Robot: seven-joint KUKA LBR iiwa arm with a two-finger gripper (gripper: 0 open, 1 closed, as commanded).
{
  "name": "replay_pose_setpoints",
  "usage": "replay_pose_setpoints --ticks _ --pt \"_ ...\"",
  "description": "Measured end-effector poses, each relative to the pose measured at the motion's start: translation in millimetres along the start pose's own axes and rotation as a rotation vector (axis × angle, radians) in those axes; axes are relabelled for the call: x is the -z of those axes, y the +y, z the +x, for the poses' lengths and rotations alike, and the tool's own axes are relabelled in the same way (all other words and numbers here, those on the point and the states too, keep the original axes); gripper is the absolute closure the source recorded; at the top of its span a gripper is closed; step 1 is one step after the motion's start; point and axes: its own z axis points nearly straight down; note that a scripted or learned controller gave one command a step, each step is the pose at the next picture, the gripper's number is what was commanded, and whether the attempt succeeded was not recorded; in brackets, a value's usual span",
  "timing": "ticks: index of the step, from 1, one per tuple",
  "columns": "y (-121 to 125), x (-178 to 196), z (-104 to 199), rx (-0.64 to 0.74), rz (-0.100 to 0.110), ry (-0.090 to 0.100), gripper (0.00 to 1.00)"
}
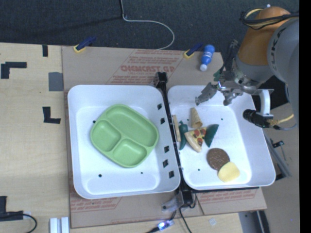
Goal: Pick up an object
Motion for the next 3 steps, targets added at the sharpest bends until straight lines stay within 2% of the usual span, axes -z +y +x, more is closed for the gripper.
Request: replay_pose_setpoints --ticks 1,2,3 --pt "0.2 9.7 1.0 0.002 0.000 0.001 1.00" --pt "0.5 19.4 1.9 0.004 0.001 0.001 1.00" --pt "-74.1 80.0 -21.7 -0.005 -0.002 -0.001 1.00"
